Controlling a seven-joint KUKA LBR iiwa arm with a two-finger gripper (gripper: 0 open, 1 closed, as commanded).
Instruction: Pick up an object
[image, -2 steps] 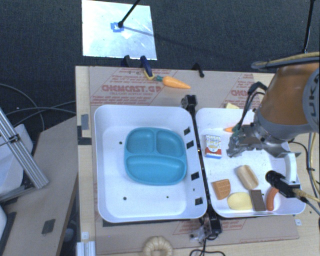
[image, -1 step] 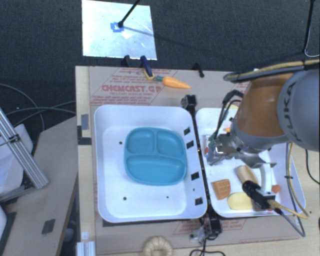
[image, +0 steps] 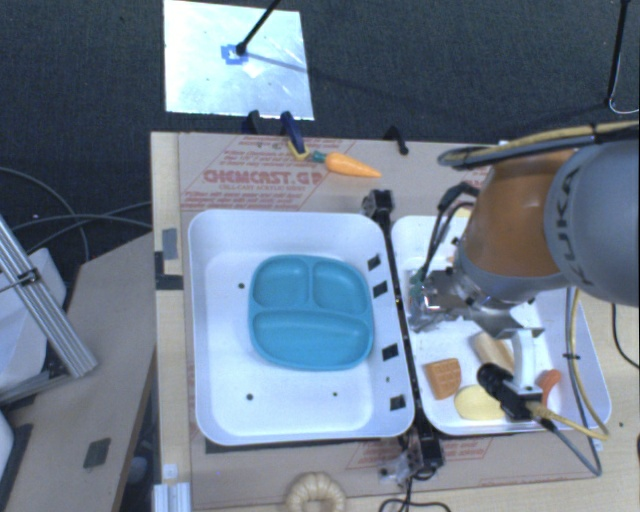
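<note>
Gripper: the gripper (image: 428, 304) sits low over the left side of the right bin, under the grey and orange wrist; I cannot tell whether it is spread or closed.
Right bin: the right bin (image: 412, 232) holds an orange-brown wedge (image: 443, 376), a pale yellow round piece (image: 476, 404), a tan stick (image: 490, 350) and a small orange-red piece (image: 551, 380).
Nearest object: the orange-brown wedge lies near the gripper, towards the bin's front wall, apart from it.
Others: the tan stick is to the right of the gripper, partly under the arm; the yellow round piece is just beside the wedge.
Left bin: the left bin (image: 215, 300) holds a blue divided plate (image: 310, 312), lying flat in the middle.
Around: a toy carrot (image: 346, 165) lies on the cardboard (image: 250, 178) behind the bins; a beige ring (image: 318, 492) lies in front of them.
In the way: the arm covers much of the right bin.
</note>
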